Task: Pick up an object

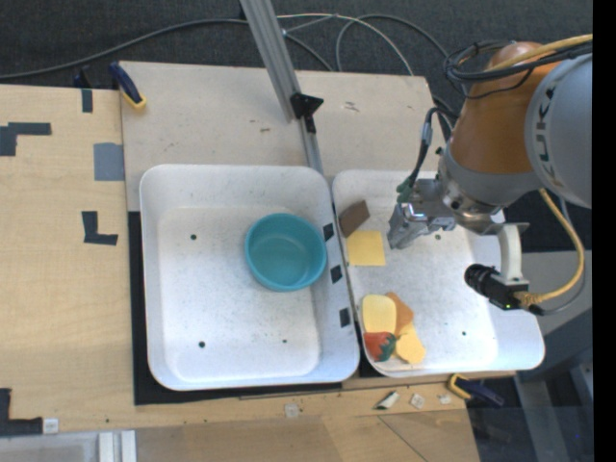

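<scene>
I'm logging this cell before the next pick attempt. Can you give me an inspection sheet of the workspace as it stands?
Surface: wooden bench bearing the left bin and right bin, side by side.
Job's things: teal bowl in the left bin; yellow square piece, brown block and a yellow, orange and red toy cluster in the right bin.
Clutter: small bits at the bench's front edge.
Grippers: pincer low over the right bin, beside the yellow square piece; nothing seen held.
Cables: dark cables behind the bench; yellow cable by the arm.
Surroundings: slanted metal post; tape marks.
</scene>
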`<state>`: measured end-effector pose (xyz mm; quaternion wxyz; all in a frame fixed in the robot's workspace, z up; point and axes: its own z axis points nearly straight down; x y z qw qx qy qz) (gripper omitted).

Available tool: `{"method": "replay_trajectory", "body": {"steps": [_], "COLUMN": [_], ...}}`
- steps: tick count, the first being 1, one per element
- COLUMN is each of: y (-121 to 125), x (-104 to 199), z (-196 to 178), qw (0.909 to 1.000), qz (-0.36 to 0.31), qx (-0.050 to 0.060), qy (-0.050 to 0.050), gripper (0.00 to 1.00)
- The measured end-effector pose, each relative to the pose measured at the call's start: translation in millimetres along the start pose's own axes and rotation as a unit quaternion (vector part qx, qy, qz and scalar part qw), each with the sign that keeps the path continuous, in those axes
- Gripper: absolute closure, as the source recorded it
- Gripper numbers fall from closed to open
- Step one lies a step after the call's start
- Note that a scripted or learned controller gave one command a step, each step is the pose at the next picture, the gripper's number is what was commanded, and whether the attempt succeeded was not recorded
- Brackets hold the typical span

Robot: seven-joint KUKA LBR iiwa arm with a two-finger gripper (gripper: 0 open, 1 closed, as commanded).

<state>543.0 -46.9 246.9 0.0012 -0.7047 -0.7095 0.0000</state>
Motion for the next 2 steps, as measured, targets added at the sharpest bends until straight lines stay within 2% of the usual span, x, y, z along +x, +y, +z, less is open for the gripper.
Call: {"method": "replay_trajectory", "body": {"steps": [1, 2], "y": [-2.9, -8.4], "x": [54.2, 99.1], "z": [-5.5, 4.2], "qw": [1.0, 1.0], "qz": [0.0, 0.0], "qx": [0.0, 0.001], "qy": [0.0, 0.0], "gripper": [1.0, 1.0]}}
